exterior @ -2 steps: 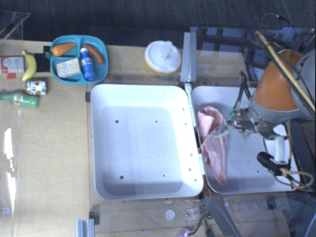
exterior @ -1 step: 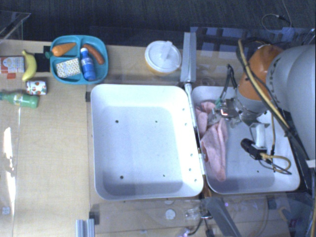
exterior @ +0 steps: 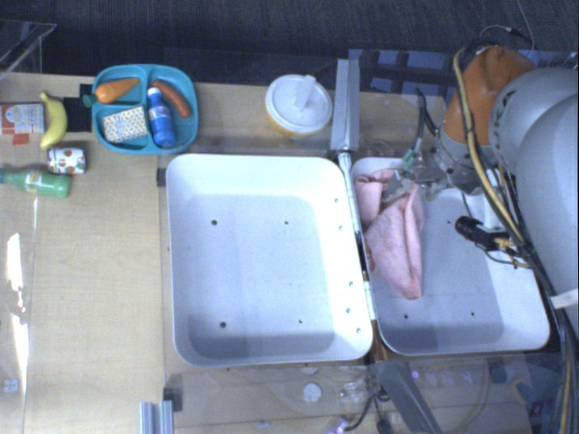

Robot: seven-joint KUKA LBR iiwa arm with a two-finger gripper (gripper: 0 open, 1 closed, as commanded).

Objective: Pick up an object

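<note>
A toy banana point(exterior: 54, 120) and a blue divided plate point(exterior: 145, 108) are sitting at ten o'clock, a lidded cup point(exterior: 298, 105) at twelve. The left bin point(exterior: 262, 260) is lying beside the right bin point(exterior: 461, 324), where a pink cloth point(exterior: 395, 242) is draping along its left wall. The gripper point(exterior: 425, 172) is hovering at the cloth's upper end, at two o'clock; how it stands, I cannot tell.

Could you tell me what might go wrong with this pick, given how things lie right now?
1. The pink cloth is limp and bunched against the right bin's left wall, so a grasp may catch only a fold and slip.
2. The gripper sits at the cloth's top end near the bin's rim, so it might knock the wall.
3. Cables hang over the bin close to the cloth and could snag.
</note>
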